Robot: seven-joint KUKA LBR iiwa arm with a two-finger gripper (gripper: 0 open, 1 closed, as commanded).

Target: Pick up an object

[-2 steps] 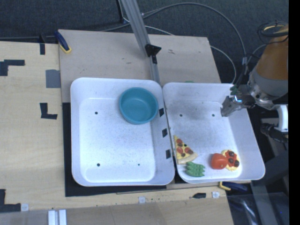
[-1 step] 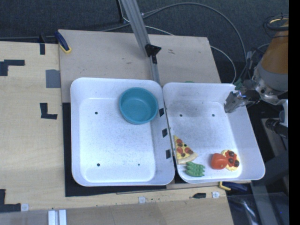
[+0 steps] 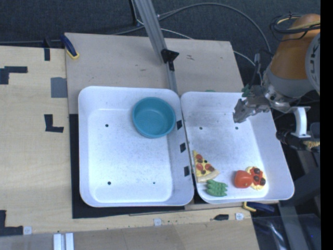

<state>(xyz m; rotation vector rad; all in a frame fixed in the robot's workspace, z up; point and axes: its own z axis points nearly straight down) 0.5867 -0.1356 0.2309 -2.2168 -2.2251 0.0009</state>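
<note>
Arm comes in from the right, hand (image 3: 240, 113) over the upper right part of the right bin (image 3: 229, 139), nothing seen betw its tips; can't tell if it's apart or together from this angle. Pickable stuff sits along the near edge of the right bin: pizza slice toy (image 3: 203, 166) at the near-left by the divider, green piece (image 3: 217, 188) just beside and in front of it, red/yellow toy (image 3: 249, 178) near the near-right corner, well apart from the hand. Left bin (image 3: 104, 160) has a blue bowl (image 3: 153, 117) upright at its far right. Both bins side by side on the worktop (image 3: 31, 139).
</note>
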